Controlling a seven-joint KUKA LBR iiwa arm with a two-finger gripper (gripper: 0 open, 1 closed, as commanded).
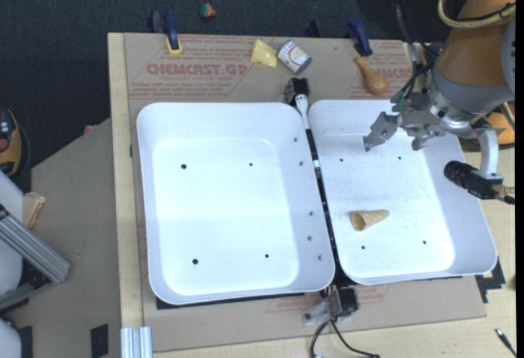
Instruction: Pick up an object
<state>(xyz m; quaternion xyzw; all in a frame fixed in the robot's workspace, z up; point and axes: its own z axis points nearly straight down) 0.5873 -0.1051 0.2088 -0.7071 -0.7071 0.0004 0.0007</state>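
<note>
Gripper (399, 133) hangs over the far part of the right bin (458, 254), fingers spread wide, nothing between them. One finger shows at about 9 o'clock of the wrist, the other at about 5; the gap between reads as ready for a grab, not mid-grab.

Arm (479, 29) comes in from 3 o'clock, orange band above the grey wrist. A black fitting sticks out just below it, over the bin's right rim.

Only loose thing in this bin: a tan cone (368, 219), lying on its side, at roughly 7 o'clock from the gripper and well apart from it. Likely the pick target, since it is the one item within the bin walls. Gripper is not above it yet; my guess is it needs to shift toward 6–7 o'clock and then drop.

Left bin (160, 184) sits touching the right along the centre seam.

Outside the bins, on the board at 12 o'clock: a yellow piece (264, 54), a small box (294, 56), an orange-brown piece (372, 78). Out of play, I'd say.
</note>
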